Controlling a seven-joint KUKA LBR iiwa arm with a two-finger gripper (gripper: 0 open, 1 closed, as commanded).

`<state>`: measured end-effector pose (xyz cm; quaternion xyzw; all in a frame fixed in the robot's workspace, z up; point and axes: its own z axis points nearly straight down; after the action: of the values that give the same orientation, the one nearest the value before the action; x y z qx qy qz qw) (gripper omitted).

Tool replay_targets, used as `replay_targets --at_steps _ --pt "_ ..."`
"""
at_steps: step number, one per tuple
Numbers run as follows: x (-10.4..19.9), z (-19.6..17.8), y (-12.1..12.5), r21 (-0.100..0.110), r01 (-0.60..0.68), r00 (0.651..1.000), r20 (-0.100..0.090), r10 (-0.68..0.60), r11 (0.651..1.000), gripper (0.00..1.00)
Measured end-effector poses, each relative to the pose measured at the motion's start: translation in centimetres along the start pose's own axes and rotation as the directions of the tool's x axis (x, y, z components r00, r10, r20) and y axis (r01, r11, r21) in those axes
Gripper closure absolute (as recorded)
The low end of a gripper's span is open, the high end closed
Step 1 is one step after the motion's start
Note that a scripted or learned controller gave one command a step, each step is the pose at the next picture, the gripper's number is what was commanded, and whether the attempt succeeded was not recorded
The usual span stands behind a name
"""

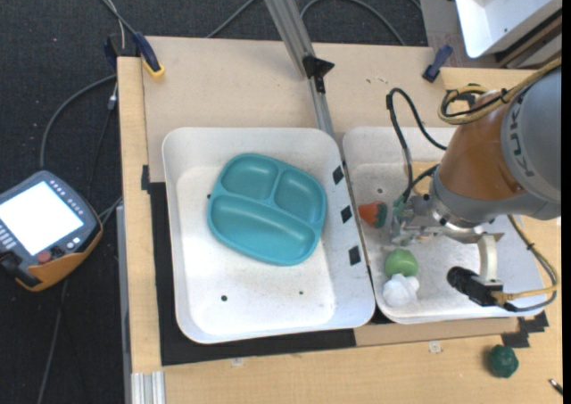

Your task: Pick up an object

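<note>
In the right bin (375, 157) lie three small objects near its left wall: an orange-red piece (368, 212), a green rounded object (401, 261) and a white crumpled object (401, 290) just below it. My gripper (406, 222) hangs low over the bin, between the orange-red piece and the green object and slightly right of them. The grey arm with its orange band (477, 157) covers the right half of that bin.
The left bin (192, 304) holds a teal divided plate (267, 208). A dark green ball (502, 360) rests on the bench at the bottom right, outside the bins. A metal pole (294, 28) slants down to the gap between the bins. Cables trail around the arm.
</note>
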<state>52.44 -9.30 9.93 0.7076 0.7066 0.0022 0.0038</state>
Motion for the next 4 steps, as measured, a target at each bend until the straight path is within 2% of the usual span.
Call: replay_targets --at_steps 3,4 --pt "-0.2 -18.0 1.2 0.001 0.003 1.0 -0.001 -0.003 1.0 1.0" --pt "4.0 -17.5 2.6 0.006 0.006 1.0 -0.003 -0.006 1.0 1.0"
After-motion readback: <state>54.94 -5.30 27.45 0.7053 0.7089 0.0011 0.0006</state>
